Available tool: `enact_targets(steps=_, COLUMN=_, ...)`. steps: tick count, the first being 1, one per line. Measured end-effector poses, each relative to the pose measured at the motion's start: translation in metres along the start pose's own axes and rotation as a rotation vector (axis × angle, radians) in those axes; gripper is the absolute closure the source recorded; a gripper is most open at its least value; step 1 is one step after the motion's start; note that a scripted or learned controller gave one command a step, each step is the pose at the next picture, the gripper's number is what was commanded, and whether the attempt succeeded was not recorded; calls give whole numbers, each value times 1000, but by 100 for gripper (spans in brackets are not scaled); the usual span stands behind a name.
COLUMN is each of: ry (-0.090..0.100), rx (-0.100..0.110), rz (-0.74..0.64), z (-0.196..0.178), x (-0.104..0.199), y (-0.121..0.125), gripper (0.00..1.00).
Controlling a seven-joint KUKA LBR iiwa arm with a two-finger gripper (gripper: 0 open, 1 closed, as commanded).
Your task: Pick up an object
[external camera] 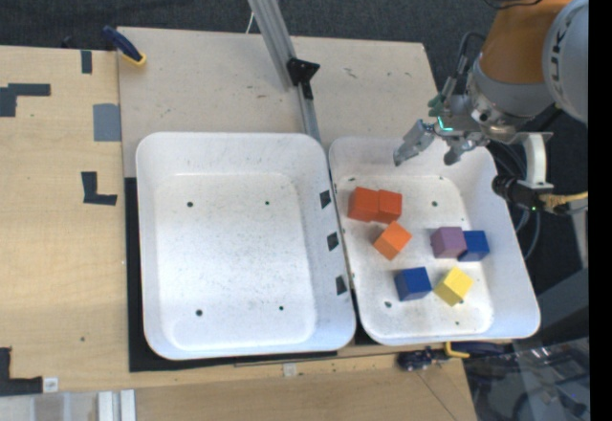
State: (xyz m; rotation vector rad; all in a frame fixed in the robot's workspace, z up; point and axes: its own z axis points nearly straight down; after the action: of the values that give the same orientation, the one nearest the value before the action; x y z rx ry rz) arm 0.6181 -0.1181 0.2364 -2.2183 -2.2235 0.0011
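Observation:
The right bin (497,309) holds several small blocks: a red-orange block (374,205), a smaller orange cube (392,241), a purple cube (448,241), a blue cube (475,245) touching it, another blue cube (412,282) and a yellow cube (454,286). My gripper (429,150) hangs open over the bin's far edge, above and to the right of the red-orange block, with nothing between its fingers (409,147).
The left bin (153,218) lies beside the right one. A slanted metal pole (271,17) with a black clamp crosses behind the bins. A blue and yellow tool (124,44) lies at the bench's far left. Cables hang by the arm at right.

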Motion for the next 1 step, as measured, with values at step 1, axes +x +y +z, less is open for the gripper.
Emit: enact_targets(steps=1, ry=0, rx=0, rz=0, z=0, x=0, y=0, gripper=0)
